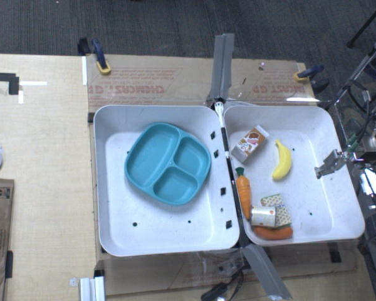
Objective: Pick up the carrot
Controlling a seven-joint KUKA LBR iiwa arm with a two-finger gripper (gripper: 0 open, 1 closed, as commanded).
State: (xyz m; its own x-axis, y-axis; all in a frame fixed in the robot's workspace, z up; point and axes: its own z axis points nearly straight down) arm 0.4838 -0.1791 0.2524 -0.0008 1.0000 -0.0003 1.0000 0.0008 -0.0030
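Right white bin: carrot by its left wall, well apart from hand, grip unclear.

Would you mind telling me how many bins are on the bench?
2. The left bin holds a blue divided plate; the right bin holds the carrot, a banana and other small items.

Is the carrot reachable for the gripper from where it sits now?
Probably yes. The carrot lies uncovered along the right bin's left wall, and open bin floor separates it from the gripper. The close wall and the small can at its tip may cramp the fingers.
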